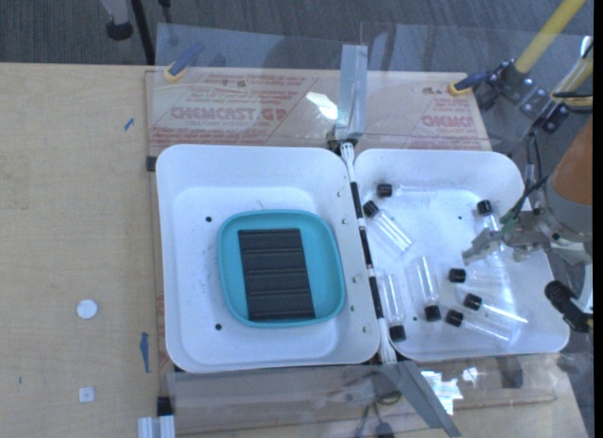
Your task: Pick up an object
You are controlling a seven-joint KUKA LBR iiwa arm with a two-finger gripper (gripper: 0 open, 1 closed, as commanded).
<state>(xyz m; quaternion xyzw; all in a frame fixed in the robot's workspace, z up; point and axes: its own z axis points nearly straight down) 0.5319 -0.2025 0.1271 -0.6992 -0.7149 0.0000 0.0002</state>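
— What is in the left bin (188, 238)?
— A teal tray (231, 248) with a dark ribbed block (275, 274) inside.
— And the right bin (443, 168)?
— Several clear vials (388, 231) with black caps, lying scattered. The gripper (482, 243) is low at the right side, just beside some vials, fingers apart, holding nothing.

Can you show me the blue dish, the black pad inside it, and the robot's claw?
blue dish (229, 267): camera view, on its left rim.
black pad (275, 274): camera view, on its middle.
claw (468, 255): camera view, between its fingertips.
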